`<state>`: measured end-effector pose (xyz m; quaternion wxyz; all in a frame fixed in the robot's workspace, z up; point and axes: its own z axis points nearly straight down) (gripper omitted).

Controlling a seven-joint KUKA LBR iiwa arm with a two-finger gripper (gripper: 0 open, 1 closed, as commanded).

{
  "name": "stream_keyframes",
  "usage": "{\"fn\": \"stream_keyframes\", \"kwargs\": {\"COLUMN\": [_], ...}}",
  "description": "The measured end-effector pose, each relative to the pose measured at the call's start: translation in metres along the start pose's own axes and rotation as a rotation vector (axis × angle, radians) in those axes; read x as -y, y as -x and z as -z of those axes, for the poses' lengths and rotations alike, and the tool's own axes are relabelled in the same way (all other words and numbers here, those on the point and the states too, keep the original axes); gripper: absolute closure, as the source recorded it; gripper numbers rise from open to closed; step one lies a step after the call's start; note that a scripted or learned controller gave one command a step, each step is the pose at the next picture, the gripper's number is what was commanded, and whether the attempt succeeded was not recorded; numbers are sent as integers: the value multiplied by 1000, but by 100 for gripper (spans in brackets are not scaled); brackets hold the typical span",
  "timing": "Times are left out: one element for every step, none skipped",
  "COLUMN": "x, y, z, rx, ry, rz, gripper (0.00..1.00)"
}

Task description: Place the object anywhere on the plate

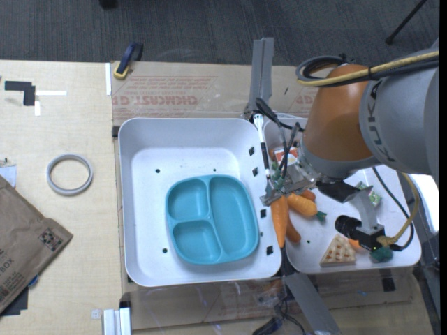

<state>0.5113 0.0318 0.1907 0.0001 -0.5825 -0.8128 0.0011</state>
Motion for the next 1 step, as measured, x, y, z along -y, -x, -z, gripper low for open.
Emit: {"fn": "stream_keyframes", "kwargs": {"x": [0], "y": [0], "z": [0], "rx": [0], "ry": [0], "rz": [0], "gripper": [0]}}
